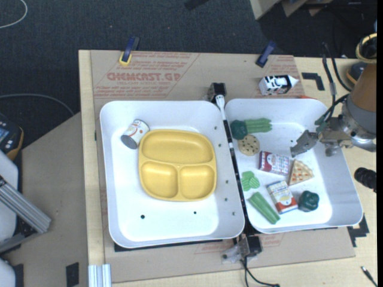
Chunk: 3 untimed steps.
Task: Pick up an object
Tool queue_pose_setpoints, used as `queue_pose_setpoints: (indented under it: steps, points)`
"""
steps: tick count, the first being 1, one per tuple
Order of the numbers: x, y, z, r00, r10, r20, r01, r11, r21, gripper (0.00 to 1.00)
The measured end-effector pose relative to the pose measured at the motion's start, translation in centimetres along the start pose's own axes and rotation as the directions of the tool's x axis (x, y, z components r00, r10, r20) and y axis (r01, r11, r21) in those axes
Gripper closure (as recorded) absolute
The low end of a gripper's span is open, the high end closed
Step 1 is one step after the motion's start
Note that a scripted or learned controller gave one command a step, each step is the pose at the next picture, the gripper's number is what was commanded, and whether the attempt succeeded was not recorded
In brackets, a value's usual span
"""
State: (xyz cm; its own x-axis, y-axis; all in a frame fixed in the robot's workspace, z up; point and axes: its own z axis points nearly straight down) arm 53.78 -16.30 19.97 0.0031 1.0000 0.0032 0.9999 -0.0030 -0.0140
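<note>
The right bin (341, 178) holds several small toys. A green cactus-like piece (251, 126) and a cookie (247, 144) lie at its left. A red-and-white box (274, 162), a pizza slice (300, 173), a small carton (281, 196), a dark green pepper (309, 201) and a green vegetable (258, 203) lie nearer the front. My gripper (304, 143) hangs over the right bin's middle, just above and to the right of the red-and-white box and over the pizza slice's far end. Nothing shows in its grasp.
The left bin (114, 160) holds a yellow divided plate (177, 164) and a small tipped cup (134, 133) at its far left. A black-and-white toy (278, 84) sits on the bench behind the right bin. Blue clamps (127, 51) grip the board's far edge.
</note>
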Motion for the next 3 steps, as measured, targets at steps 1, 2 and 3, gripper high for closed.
queue_pose_setpoints:
  steps: [1,2,3]
  points:
    - [0.0,0.3,-0.7,1.000,-0.003,0.003,0.003,1.000,-0.014,0.00]
    - [-0.4,-0.1,3.7,1.000,-0.002,0.001,0.002,1.000,-0.008,0.00]
    - [-0.9,0.4,9.8,1.000,-0.003,0.001,0.003,1.000,-0.009,0.00]
